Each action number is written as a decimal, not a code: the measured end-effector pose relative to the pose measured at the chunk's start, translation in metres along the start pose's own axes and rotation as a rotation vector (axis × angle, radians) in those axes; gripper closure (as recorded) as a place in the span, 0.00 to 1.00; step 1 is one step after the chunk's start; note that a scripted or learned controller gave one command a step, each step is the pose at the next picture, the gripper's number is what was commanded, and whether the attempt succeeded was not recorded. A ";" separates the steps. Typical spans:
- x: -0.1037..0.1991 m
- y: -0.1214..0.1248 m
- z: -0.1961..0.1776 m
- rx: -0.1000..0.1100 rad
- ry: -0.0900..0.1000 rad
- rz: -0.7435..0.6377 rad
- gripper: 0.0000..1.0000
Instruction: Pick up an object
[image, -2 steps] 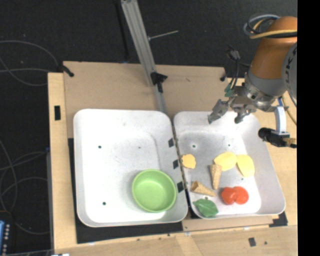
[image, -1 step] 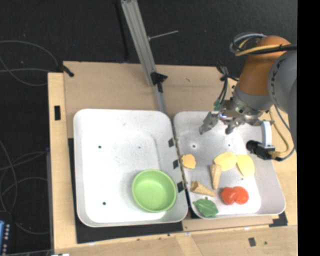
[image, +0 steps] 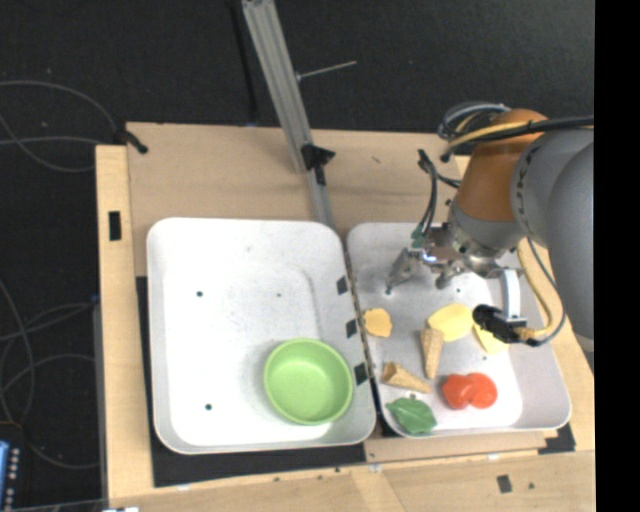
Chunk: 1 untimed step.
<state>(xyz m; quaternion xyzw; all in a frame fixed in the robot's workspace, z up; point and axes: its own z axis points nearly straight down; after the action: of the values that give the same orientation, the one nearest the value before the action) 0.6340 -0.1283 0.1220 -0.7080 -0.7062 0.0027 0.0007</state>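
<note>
While the arm (image: 520, 190) reaches in from the right, its gripper (image: 420, 268) hangs over the upper part of the right bin (image: 385, 245), with fingers spread apart and nothing between them. Below it lie a yellow piece (image: 377, 322), two cones (image: 431, 350), a red tomato (image: 469, 391) and a green leaf (image: 412, 415). A green bowl (image: 308, 381) sits in the left bin (image: 220, 290).

A lime-green round plastic bowl (image: 308, 380) sits in the left shallow white bin (image: 200, 260); the right white bin (image: 375, 250) holds yellow, tan, red and dark-green pieces.
</note>
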 end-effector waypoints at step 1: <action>0.000 0.002 -0.015 -0.008 0.002 0.004 1.00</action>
<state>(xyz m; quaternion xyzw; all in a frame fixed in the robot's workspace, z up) 0.6363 -0.1284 0.1374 -0.7093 -0.7049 -0.0010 -0.0015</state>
